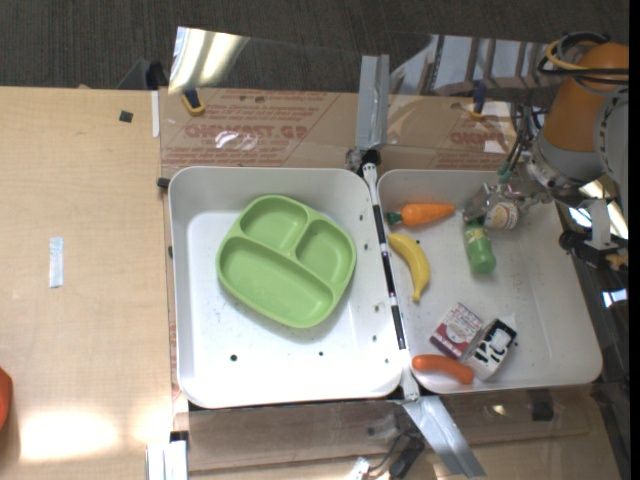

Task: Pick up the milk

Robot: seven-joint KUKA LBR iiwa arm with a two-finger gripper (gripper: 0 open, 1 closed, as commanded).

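Reaching in from 3 o'clock, grey arm with orange band sits at top right of the view, gripper low over the right bin at that bin's 12 o'clock. Whether the tool is apart or together: cannot tell, too small and cluttered. Nothing visibly clamped.

Right bin contents:
- carrot, orange with green end, at bin's 11 o'clock, lying roughly flat left-right.
- banana, yellow, just below the carrot, along the left wall, about 9 o'clock.
- green bottle, lying near centre-top, just below the gripper, close to it; contact unclear.
- milk, small black-and-white carton at bin's 6 o'clock, tipped on its side; dark lettering on the white face, not readable.
- red-and-white box, touching the milk on its 9 o'clock side; printed label, text too blurred to read.
- sausage, orange-red, at the near edge, just below the box, beside the milk at its 8 o'clock.

Milk is well apart from the gripper, opposite end of the bin.

Left bin: green divided plate with three compartments, tilted, near centre.

Cardboard sheet behind both bins at 12 o'clock, red print on it, reversed or upside down, not legible. Wooden bench at 9 o'clock with a small white label strip, no readable writing.
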